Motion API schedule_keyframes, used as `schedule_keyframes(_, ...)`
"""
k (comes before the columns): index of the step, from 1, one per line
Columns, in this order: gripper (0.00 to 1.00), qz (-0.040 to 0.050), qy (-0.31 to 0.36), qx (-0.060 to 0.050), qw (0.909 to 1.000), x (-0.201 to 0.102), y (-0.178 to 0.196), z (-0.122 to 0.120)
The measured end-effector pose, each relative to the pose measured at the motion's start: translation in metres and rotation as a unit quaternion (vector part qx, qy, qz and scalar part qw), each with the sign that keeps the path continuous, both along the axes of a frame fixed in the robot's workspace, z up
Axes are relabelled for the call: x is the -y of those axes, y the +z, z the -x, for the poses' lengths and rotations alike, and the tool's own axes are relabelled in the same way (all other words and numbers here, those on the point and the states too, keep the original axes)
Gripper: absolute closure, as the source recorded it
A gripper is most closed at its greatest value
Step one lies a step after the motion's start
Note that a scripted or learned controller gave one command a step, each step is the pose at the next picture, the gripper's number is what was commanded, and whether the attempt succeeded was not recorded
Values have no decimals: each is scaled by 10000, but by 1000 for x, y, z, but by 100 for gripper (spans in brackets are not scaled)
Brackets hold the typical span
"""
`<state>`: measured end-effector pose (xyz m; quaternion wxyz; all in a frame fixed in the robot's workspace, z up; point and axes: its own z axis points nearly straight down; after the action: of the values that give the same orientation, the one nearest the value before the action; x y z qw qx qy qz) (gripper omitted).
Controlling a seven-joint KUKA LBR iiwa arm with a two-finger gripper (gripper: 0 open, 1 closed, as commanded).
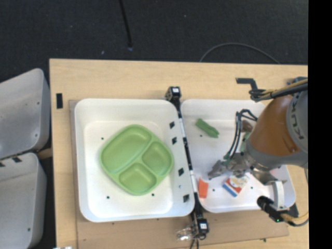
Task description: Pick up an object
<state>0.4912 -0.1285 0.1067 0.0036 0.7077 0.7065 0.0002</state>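
Gripper [224,170] low in right bin [218,204], finger state cannot tell. Orange block [203,189] just beside; green piece [207,127] apart. Green plate [136,159] in left bin [93,201].

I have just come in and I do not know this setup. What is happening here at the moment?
A grey and orange robot arm reaches in from the right over the right bin. Its tool hangs low near the bin's front, close to a small orange object and a red, white and blue one. A green piece lies farther back. I see nothing held. The left bin contains a green divided plate.
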Motion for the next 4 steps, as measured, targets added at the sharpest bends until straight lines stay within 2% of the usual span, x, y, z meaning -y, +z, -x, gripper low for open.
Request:
schedule_keyframes(1,100,17,-46,47,10000,3,15,-2)
schedule_keyframes(3,100,-12,25,12,10000,8,131,-12)
schedule_keyframes(4,100,-19,11,-25,10000,9,124,-13)
